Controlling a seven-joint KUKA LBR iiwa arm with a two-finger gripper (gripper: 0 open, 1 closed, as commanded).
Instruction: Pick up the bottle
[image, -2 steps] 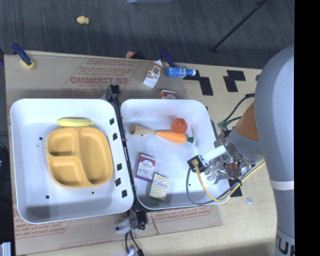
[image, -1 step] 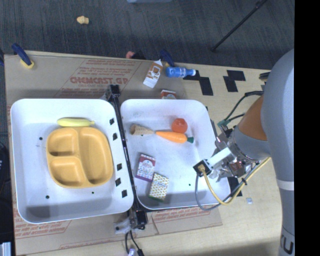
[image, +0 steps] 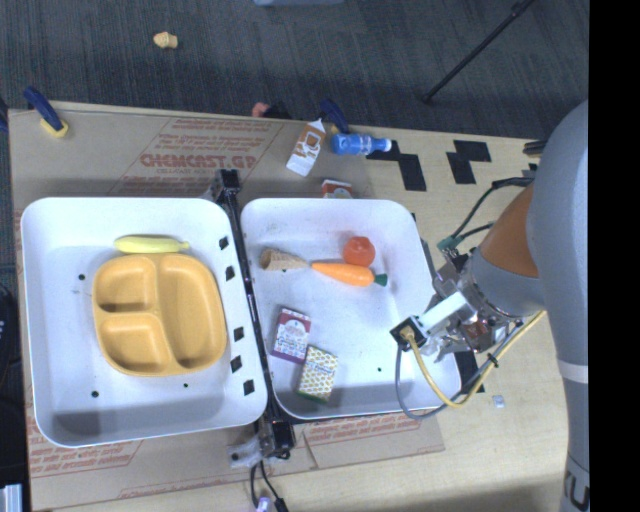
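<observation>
Bench (image: 480, 440) of pale wood under dark carpet, carrying two shallow white bins side by side on printed cardboard

Near edge, right bin (image: 400, 215): patterned green-and-white packet (image: 318, 373) by the near wall; maroon packet (image: 291, 335) just beyond it, touching or almost so. Gripper (image: 428, 335) over this bin's right wall near the near corner, trailing yellow and black cable; whether the pincer is released or clenched cannot be told, and nothing is seen in it

Middle, right bin: carrot (image: 345, 273) lying crosswise, a pale tan piece (image: 283, 262) at its left end, a red tomato-like fruit (image: 360, 250) just behind it

Left bin (image: 40, 300): yellow three-compartment tray (image: 158, 311) centred; banana (image: 151, 244) beside the tray's far edge

Far edge of bench, outside both bins: blue bottle (image: 355, 145) lying on its side beyond the right bin's far wall; small carton (image: 306, 148) just to its left; blue clamps at the far edge

Task status, judged: not begun. Bottle untouched and well apart from the gripper; approach, grasp and lift all remain
</observation>
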